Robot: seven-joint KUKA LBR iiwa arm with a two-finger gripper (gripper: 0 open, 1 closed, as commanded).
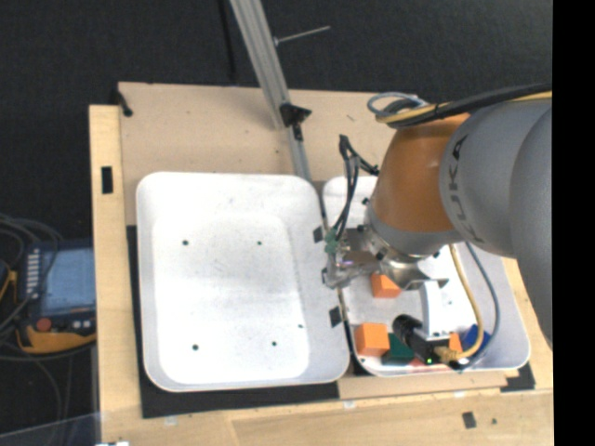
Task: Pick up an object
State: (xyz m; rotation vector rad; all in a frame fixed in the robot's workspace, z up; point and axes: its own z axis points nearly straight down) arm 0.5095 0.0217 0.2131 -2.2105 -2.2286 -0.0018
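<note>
Nearest, by the front wall of the right bin, an orange block lies touching a green piece. Just beyond, a second orange block sits under the wrist of the arm. The hand is there too, though I cannot tell whether it is open or closed. The left bin lies beside it on the counter.

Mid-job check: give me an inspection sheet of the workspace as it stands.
Surface: wooden bench, left bin and right bin side by side.
Job's things: orange block, smaller orange piece and green piece in the right bin.
Clutter: nothing seen.
Grippers: gripper over the right bin's left side.
Cables: blue cable loops over the right bin.
Surroundings: slanted metal rail behind; screened device left of the bench.
</note>
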